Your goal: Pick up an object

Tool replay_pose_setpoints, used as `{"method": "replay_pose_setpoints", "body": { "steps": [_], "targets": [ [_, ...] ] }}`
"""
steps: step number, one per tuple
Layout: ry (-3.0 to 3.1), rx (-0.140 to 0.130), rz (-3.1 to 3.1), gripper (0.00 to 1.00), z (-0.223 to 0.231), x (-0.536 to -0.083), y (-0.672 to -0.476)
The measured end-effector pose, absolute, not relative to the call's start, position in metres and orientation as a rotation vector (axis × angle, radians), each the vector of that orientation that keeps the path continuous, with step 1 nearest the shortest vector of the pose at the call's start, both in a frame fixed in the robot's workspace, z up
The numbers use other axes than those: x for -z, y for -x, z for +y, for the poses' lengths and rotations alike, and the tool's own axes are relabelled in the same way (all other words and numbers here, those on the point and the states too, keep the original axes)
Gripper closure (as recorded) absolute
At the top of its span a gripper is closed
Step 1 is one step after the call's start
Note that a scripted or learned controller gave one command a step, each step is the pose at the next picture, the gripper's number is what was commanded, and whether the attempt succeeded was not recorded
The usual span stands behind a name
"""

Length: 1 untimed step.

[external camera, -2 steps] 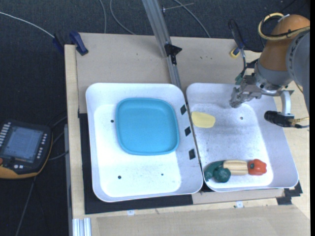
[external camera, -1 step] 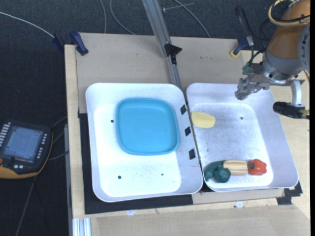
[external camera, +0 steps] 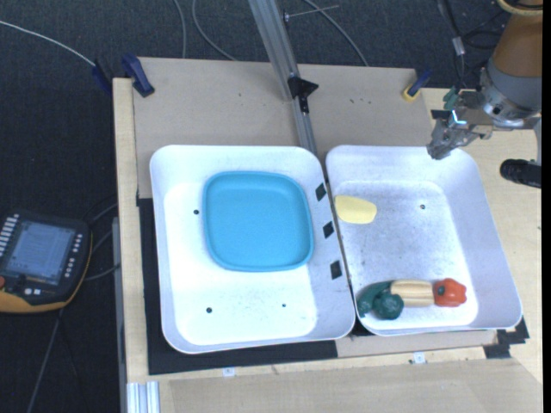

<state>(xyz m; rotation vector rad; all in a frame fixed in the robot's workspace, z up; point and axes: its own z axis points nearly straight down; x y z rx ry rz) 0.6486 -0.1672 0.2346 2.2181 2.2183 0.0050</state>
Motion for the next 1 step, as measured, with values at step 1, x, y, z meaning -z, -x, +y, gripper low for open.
{"method": "replay_pose_setpoints", "body": {
  "steps": [1],
  "targets": [
    [-2.218,-0.004,2.219,1.00,-0.1673,-0.2822,-0.6493]
  ]
}}
